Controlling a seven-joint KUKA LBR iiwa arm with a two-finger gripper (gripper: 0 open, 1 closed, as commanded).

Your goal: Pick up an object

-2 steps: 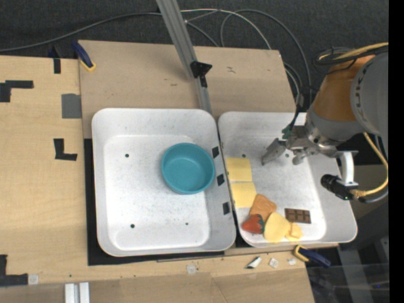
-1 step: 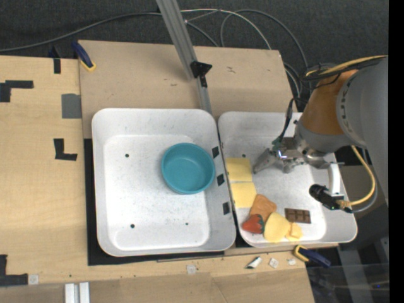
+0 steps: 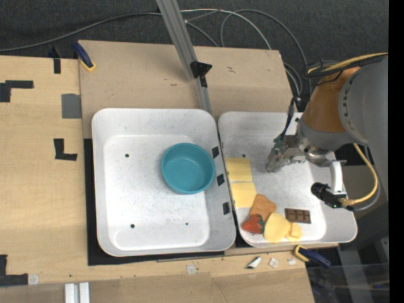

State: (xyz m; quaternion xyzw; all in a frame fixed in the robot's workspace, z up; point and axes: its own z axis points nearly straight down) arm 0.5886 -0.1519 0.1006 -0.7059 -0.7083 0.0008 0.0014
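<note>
Claw (image 3: 275, 163): low in right bin (image 3: 252, 126), over bare floor; grip state impossible to tell, nothing seen held.
Nearest pick: pale yellow slabs (image 3: 240, 180), just left of claw, against bin's left wall.
Handling: probably light, stiff, flat; best pinched across the short edges.
Farther: toy food pile (image 3: 273, 222), near front edge; rounded, likely slippery.
Left bin (image 3: 113, 169): teal bowl (image 3: 187, 168).

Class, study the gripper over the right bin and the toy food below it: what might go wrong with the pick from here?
1. The gripper hangs above bare bin floor, beside the yellow slices; closing here would probably catch nothing.
2. The food pieces lie crowded in the near corner, so a grab may nudge neighbours.
3. The flat brown piece looks hard to pinch.
</note>
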